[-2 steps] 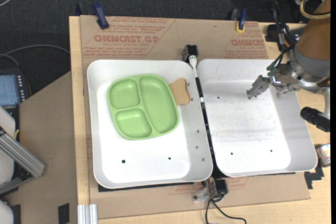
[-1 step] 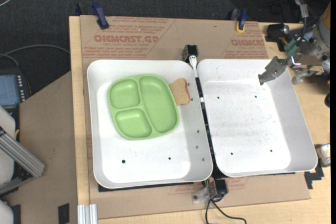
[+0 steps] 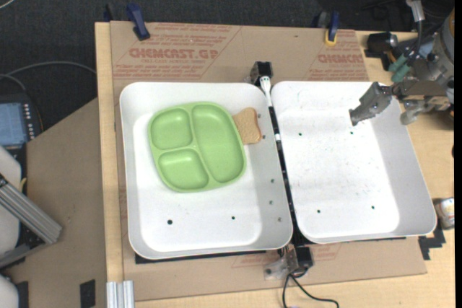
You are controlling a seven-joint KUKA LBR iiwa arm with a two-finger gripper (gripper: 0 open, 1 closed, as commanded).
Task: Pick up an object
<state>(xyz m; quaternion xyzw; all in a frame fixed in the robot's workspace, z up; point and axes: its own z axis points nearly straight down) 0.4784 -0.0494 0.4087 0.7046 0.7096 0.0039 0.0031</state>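
From the overhead camera view, the grey two-finger end effector (image 3: 363, 109) hung over the upper right part of the shallow white right-hand bin (image 3: 339, 220), near its far right corner, and whether its fingers stood wide or narrow could not be told; nothing was seen gripped in it. Well away to its left, across the dark seam between the two bins, lay the light green moulded plastic plate with three compartments (image 3: 196, 148) in the shallow white left-hand bin (image 3: 202, 231), and touching that plate's upper right rim sat a small tan, roughly rectangular piece like a slice of toast or a sponge (image 3: 249, 126), the closer of the two things to the end effector. The tan piece looked light and probably somewhat soft, small enough to take across its narrow sides, though it lay flat against the bin floor and crowded the plate's edge. The plate looked light, stiff and smooth, likely slippery, best pinched at its raised rim or a divider wall. Beyond the end effector, on the brown board worktop (image 3: 188, 47), blue (image 3: 137, 20) and yellow clamps (image 3: 332, 29) held the far edge, and a black fitting (image 3: 261, 71) sat at the seam's top; the bin walls between were the main obstacle to a low sideways reach.
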